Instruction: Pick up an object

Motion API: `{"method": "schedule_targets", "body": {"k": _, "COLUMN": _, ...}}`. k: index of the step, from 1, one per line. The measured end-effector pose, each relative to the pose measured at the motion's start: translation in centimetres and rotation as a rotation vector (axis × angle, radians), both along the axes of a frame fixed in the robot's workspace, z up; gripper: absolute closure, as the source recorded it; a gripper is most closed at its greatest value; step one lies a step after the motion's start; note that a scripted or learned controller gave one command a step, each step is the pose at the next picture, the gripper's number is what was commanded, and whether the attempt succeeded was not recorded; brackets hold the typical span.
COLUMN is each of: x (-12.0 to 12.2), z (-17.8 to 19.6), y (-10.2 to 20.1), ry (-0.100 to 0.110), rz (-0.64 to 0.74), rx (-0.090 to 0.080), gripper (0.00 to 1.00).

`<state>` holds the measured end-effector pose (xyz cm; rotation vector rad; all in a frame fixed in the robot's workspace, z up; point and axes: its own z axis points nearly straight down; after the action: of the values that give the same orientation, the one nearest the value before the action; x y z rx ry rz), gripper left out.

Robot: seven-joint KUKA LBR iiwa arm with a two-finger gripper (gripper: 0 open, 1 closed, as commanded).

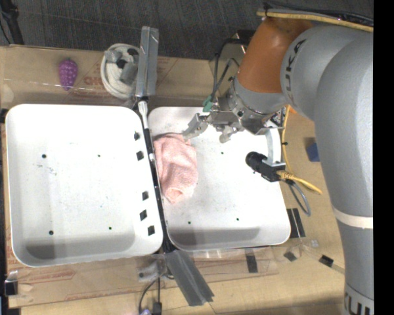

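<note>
We see the grey arm reaching in from the right over the tabletop, its orange band above the wrist. Two white bins sit side by side: the left bin and the right bin. A pink cloth lies crumpled in the right bin against its left wall. The claw hangs just beside the cloth's upper right edge, fingers spread apart with nothing between them. A small purple object rests on the tabletop beyond the left bin.

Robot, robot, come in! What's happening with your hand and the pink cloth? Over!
Hand open, above right bin's far edge. Pink cloth lying loose by the divider, not held. Nothing on top of it.
</note>
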<state>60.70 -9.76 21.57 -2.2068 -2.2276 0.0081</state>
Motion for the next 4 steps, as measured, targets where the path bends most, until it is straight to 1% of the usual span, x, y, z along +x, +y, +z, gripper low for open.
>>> {"method": "schedule_targets", "body": {"k": 1, "x": 1.9, "z": -11.8, "y": -2.4, "ry": -0.001, "rz": 0.081, "rx": 0.0, "gripper": 0.0}}
{"method": "schedule_targets", "body": {"k": 2, "x": 5.0, "z": -12.4, "y": -1.5, "ry": -0.007, "rz": 0.231, "rx": 0.0, "gripper": 0.0}}
{"method": "schedule_targets", "body": {"k": 4, "x": 5.0, "z": -12.4, "y": -1.5, "ry": -0.007, "rz": 0.231, "rx": 0.0, "gripper": 0.0}}
